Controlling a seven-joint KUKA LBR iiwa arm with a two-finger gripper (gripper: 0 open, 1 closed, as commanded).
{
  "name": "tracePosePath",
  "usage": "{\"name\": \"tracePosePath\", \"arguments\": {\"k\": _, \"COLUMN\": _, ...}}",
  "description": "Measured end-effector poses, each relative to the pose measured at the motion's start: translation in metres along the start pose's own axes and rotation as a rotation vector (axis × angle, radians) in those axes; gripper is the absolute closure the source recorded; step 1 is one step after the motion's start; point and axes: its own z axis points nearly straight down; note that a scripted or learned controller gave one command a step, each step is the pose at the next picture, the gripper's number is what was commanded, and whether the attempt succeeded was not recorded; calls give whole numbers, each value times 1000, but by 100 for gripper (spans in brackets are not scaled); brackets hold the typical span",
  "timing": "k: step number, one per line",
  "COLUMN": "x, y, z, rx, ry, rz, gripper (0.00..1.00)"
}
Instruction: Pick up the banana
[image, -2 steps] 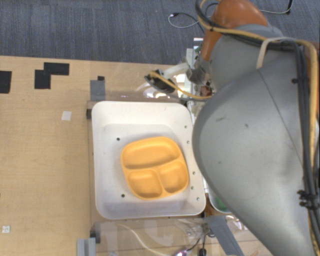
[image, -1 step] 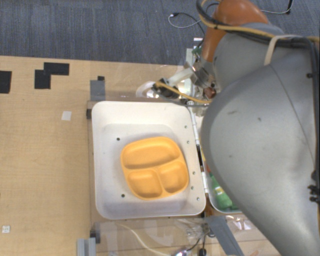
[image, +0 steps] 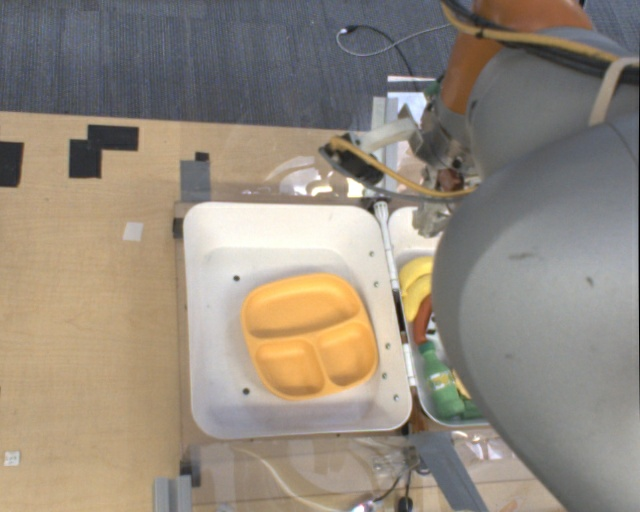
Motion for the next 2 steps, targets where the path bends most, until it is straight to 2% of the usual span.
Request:
{"name": "tracePosePath", "arguments": {"k": 1, "x": -67, "y": -47, "z": -92, "rx": -1, "ry": -1, "rz": -385, "gripper": 100}}
{"name": "tracePosePath", "arguments": {"k": 2, "x": -130, "y": -14, "z": 18, "rx": 0, "ry": -5, "rz": -138, "gripper": 100}}
